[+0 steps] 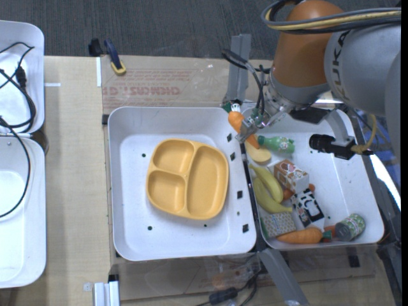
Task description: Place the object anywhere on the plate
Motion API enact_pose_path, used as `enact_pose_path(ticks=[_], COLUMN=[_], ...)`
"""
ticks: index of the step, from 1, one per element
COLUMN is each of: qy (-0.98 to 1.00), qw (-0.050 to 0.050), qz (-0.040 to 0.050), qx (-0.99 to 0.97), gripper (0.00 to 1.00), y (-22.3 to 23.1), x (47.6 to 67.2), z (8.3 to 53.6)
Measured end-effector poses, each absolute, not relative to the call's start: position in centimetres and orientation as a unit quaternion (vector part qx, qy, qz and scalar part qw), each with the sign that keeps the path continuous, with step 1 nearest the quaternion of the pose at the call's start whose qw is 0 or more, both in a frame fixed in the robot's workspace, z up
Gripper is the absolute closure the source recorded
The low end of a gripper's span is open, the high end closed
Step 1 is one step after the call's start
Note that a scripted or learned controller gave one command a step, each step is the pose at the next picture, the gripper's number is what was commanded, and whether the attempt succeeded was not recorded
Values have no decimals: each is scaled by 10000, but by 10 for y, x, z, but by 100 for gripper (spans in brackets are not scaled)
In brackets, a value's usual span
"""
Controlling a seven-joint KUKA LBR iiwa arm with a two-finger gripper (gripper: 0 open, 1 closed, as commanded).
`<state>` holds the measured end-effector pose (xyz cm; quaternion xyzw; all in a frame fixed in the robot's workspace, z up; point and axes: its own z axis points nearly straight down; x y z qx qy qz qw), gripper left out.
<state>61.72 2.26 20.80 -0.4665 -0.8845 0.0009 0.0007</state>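
In the left bin (127, 234), a yellow 3-part plate (188, 178) lies near the middle. At the plate's 2 o'clock, the gripper (245, 129) hangs over the divide between the 2 bins, its fingers clamped on a small orange carrot (237, 120). The right bin (363, 190) holds bananas (268, 190), a green bottle (275, 143) and other toys.

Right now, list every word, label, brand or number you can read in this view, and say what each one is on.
"KU": black letters on the grey arm housing, cut off by the frame.
Red print on the cardboard sheet: mirrored or upside down, too blurred to read.
Label on the small carton: too small to read.
Black-and-white pattern on the box: no legible text.
Label on the green can: unreadable.
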Motion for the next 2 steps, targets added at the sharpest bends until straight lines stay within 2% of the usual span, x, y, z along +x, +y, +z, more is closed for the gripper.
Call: enact_pose_path(ticks=[1,2], qy=[-9178,-9177], qw=[5,5], qz=[7,6], qx=[-3970,-3972], gripper=[100,0], y=[74,74], x=[547,547], z=[191,191])
